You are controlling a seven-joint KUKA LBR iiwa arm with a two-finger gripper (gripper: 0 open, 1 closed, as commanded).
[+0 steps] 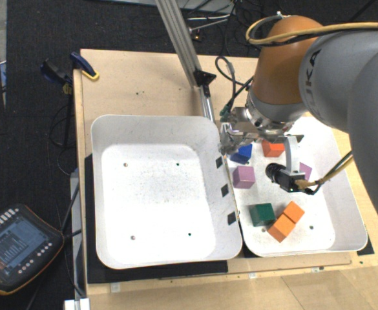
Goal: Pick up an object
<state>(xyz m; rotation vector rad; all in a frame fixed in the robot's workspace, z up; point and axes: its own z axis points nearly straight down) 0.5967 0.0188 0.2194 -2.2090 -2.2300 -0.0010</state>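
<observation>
Tool (240,141) low in right bin (344,237), over blue block (242,153) at the bin's left wall; can't tell its opening. Purple cube (243,176) just beside, green block (262,214) and orange blocks (285,221) nearer. Advice: center on blue, avoid wall, descend straight.

- The grey arm (344,76) carries dark lettering on its side, seen partly and at a slant; it looks like "UK", part of the maker's name.
- Nothing else is readable.

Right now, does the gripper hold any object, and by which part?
It cannot be told. The gripper hangs over the blue block in the right bin, its grip hidden.
</observation>
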